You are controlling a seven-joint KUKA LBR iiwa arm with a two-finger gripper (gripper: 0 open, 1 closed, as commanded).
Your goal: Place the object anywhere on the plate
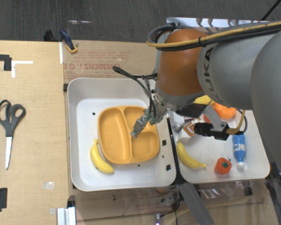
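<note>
The banana (100, 159) is seen in the left bin (79, 125), against the near-left rim of the yellow divided plate (113, 135), not on it. Its long axis runs from far-left to near-right, curving round the rim. The gripper (139, 125) is held over the plate's middle divider; whether it is apart or together cannot be told. In the right bin (206, 146) a second banana (189, 157), a red fruit (222, 165) and a bottle (239, 149) are laid. Scissors (9, 121) lie far left on the bench.
</note>
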